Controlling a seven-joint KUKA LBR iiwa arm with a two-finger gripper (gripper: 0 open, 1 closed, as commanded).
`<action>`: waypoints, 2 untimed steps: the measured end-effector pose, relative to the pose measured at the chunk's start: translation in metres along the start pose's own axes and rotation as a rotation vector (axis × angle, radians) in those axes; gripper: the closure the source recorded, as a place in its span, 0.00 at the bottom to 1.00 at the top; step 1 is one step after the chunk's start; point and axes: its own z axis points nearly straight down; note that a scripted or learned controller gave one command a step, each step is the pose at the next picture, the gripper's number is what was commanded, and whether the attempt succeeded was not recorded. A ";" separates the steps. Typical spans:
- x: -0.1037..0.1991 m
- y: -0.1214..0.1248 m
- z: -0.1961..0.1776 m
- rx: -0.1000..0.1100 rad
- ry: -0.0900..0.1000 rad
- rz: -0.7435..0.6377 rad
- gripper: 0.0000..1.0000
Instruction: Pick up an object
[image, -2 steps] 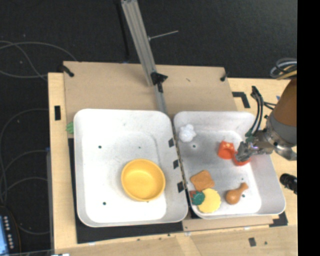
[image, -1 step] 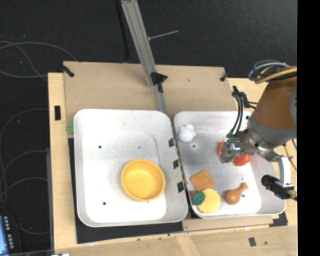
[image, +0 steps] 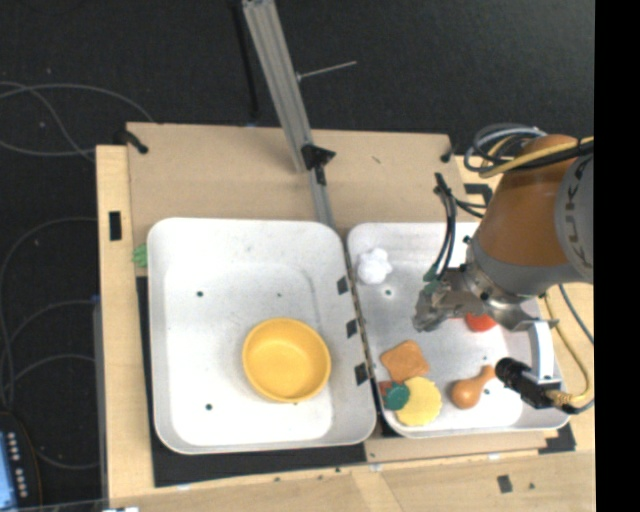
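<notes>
Objects crowd the near edge of the right bin (image: 400, 245): a yellow disc (image: 421, 400) over a green piece (image: 397, 396), an orange wedge (image: 404, 359) and a tan pear shape (image: 467, 389). Farther back, the gripper (image: 432, 307) hangs over bare floor beside a red piece (image: 481, 322); its opening cannot be told. Beyond, a white ball (image: 373, 266) sits near the bin's left wall. Left of that bin, a yellow bowl (image: 286, 359) has open room around it.

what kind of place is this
Probably a robot grasping test bench: two white bins on a board, toy items such as a yellow bowl, the arm's hand reaching in, loose cables on the dark floor.
</notes>
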 end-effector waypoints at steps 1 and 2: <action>0.042 -0.004 0.000 0.002 0.000 0.005 1.00; 0.100 -0.007 -0.017 -0.002 0.000 -0.001 1.00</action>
